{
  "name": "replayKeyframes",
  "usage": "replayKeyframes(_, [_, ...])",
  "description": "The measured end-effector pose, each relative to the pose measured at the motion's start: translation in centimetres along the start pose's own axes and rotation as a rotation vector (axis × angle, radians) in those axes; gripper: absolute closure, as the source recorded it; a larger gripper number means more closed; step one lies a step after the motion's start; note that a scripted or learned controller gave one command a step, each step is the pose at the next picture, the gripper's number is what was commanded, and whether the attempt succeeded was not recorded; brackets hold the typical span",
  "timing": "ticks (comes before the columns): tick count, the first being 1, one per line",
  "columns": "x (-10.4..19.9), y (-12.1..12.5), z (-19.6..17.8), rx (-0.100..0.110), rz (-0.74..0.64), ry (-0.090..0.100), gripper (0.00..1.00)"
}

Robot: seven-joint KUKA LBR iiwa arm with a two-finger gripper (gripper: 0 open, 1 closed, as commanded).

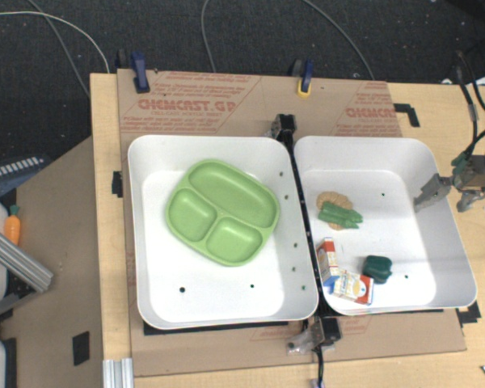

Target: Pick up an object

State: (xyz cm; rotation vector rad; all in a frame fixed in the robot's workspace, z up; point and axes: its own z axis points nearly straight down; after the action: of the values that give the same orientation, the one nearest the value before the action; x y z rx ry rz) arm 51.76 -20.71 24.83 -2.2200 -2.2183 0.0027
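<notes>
In the right bin (404, 160) lie a tan round cookie-like piece (333, 200) and, touching it, a green toy (341, 217). Nearer the front are a dark green block (377, 267), a small red and white pack (328, 257) and a colourful packet (349, 287). My gripper (447, 194) hangs over this bin's right rim, well to the right of all the objects. It is open, with nothing between its fingers.
The left bin (145, 241) holds a light green divided plate (222, 212). A ridge where the two bins meet (297, 217) runs between them. Cardboard (250, 103) lies under the bins, held by clamps at the back. Cables hang at the right edge.
</notes>
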Motion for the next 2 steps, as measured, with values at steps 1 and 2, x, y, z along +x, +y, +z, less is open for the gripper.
replayKeyframes(1, [0.0,0.1,-0.2,-0.004,-0.001,-0.001,0.0])
replayKeyframes(2, [-0.1,0.0,4.0,-0.001,-0.001,0.0,0.0])
